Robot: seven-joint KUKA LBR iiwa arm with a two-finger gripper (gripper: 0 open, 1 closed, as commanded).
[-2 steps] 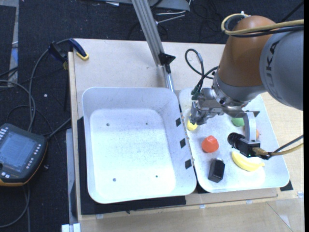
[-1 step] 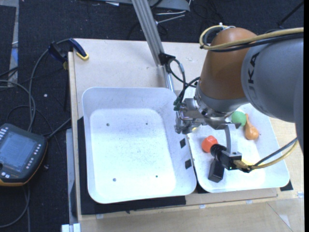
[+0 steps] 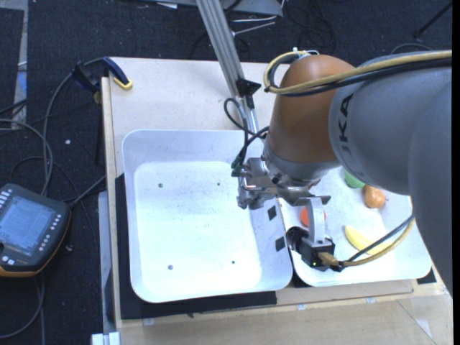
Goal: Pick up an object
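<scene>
Over the adjoining rims of the left bin [image 3: 187, 221] and the right bin [image 3: 392, 270], midway across the worktop [image 3: 180, 99], the jaws hang from the grey arm [image 3: 392, 121]; whether they are spread or pressed together cannot be told. The right bin carries a yellow banana [image 3: 357, 237] near its front edge, a red object [image 3: 305, 216] close to its left edge and just beside the jaws, and an orange object [image 3: 374, 196] touching a green object [image 3: 352, 180] at mid-bin, partly hidden under the arm.
</scene>
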